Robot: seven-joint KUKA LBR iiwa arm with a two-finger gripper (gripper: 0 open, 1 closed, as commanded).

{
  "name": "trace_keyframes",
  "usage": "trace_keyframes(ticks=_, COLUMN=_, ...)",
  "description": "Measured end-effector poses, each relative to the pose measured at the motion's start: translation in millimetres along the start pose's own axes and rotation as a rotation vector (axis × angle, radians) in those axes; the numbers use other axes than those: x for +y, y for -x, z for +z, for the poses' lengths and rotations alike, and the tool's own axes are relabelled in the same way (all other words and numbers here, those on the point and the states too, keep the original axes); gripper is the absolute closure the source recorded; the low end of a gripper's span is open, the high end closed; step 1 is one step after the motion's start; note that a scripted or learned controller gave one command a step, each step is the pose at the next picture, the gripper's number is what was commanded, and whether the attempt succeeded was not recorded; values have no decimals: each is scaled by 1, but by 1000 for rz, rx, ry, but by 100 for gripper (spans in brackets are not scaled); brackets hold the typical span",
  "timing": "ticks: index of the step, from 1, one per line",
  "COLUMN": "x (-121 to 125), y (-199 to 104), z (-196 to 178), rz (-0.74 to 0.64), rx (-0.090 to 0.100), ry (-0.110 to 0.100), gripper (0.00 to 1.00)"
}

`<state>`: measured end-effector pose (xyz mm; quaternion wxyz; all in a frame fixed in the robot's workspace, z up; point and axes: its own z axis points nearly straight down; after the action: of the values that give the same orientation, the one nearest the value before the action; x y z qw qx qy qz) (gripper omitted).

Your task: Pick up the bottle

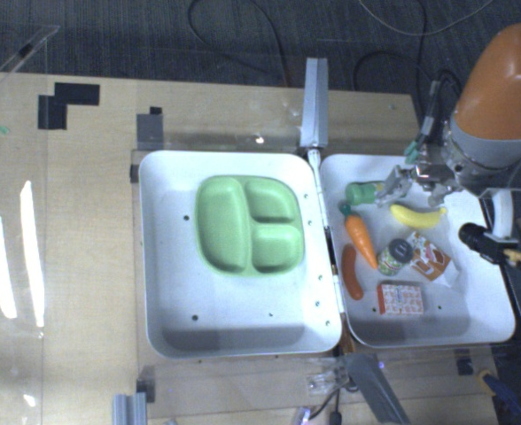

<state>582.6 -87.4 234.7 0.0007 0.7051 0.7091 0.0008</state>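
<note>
A small green bottle [361,192] lies on its side at the far left of the right bin [484,324]. My gripper [417,190] hangs just to the right of it, above the back of the bin and over the yellow banana [418,217]. Its fingers are spread open with nothing held between them. The left fingertip [392,193] is close to the bottle's right end, and I cannot tell whether they touch.
The right bin also holds a carrot [360,235], a red sausage [350,272], a small jar with a dark lid [393,255], a snack packet [431,260] and a red box [400,297]. A green divided tray [248,223] sits in the left bin [167,308].
</note>
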Motion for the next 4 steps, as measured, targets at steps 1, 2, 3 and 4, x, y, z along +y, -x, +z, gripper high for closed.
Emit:
trace_keyframes(ticks=1, x=49, y=7, z=135, rz=163, rx=1, ry=-1, gripper=0)
trace_keyframes(ticks=2, x=87, y=28, z=147, rz=161, rx=2, ry=-2, gripper=0)
trace_keyframes(ticks=3, x=89, y=27, z=136, rz=156, rx=0, ry=0, gripper=100)
trace_keyframes(ticks=4, x=87, y=5, z=131, rz=161, rx=0, ry=1, gripper=100)
